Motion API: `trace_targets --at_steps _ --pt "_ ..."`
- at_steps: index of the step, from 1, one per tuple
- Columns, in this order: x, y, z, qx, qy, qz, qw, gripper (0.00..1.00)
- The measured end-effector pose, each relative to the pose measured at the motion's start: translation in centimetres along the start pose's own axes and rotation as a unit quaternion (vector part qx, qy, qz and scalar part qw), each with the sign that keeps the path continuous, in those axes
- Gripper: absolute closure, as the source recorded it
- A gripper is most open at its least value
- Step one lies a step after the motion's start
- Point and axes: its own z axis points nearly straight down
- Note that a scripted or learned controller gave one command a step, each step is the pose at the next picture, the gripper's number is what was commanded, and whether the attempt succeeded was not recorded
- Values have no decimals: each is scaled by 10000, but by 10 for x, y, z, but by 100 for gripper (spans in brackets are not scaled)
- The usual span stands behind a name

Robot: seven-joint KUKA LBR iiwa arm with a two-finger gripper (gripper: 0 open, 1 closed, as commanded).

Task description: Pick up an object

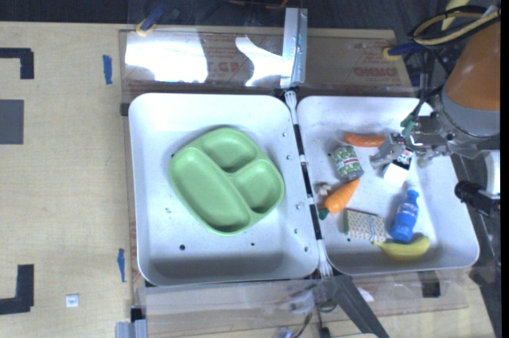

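My gripper [391, 153] hangs over the upper middle of the right bin [461, 245], reaching in from the right under the orange-banded wrist. Just to its left lies an orange sausage-like piece [363, 141], and a small green can [347, 162] sits below that. A carrot [343, 196] lies near the bin's left wall. A patterned box [365, 225], a blue bottle [406, 215] and a yellow banana [406, 248] lie along the front. I see nothing held in the gripper.
The left bin [151, 249] holds a green divided plate [227, 179]. A ridge [306, 185] separates the two bins. Cables and the arm's base crowd the right edge beside the right bin.
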Motion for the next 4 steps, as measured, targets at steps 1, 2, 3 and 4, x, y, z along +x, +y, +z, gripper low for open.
trace_targets --at_steps 1,2,3,4 --pt "-11 -56 65 -10 -5 -126 9999 0" --pt "-57 -69 108 -31 -4 153 9999 0" --pt "-58 -68 97 -48 -14 161 9999 100" --pt "-5 -23 -1 -11 -6 52 10000 100"
